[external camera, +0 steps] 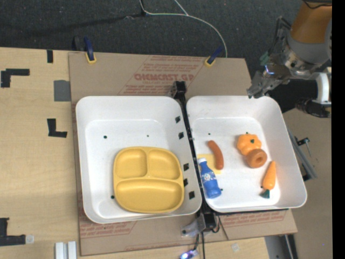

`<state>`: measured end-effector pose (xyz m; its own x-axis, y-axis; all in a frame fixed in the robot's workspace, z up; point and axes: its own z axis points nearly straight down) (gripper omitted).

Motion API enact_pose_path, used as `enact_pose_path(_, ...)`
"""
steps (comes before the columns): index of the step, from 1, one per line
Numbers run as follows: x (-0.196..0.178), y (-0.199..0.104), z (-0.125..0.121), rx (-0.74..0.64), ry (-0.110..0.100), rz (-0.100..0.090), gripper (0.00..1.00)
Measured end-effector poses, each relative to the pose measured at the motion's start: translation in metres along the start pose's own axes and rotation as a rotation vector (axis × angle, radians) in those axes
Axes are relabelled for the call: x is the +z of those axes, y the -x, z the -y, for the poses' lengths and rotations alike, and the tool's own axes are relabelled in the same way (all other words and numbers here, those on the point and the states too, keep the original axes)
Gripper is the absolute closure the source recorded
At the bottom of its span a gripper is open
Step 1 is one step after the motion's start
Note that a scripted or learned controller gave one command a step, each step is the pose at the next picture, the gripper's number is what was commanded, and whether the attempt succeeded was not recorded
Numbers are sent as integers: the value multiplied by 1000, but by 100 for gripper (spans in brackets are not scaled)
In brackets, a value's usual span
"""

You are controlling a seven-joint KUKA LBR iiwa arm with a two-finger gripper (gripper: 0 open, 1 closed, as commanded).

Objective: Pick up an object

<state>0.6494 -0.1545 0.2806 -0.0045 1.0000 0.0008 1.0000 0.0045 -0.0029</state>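
The right bin (269, 112) holds a sausage (216, 154), a blue bottle (209, 180), an orange pumpkin (248, 143), a brown doughnut (256, 158) and a carrot (269, 177). A small yellow piece (207, 161) peeks out beside the bottle. My gripper (260, 85) hangs above the bin's far right corner, outside the rim, with nothing visible between its fingers. It is well away from all the objects.
The left bin (97, 117) holds a yellow divided plate (148, 179). Both bins rest on a cardboard sheet (156, 72) clamped at its far edge. A cable (199, 20) loops behind. The arm's grey and orange body (310, 23) fills the upper right.
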Motion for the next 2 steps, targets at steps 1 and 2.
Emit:
enact_pose_path(1,4,-60,10,-1,1,0,100)
enact_pose_path(2,8,-114,21,-2,0,0,100)
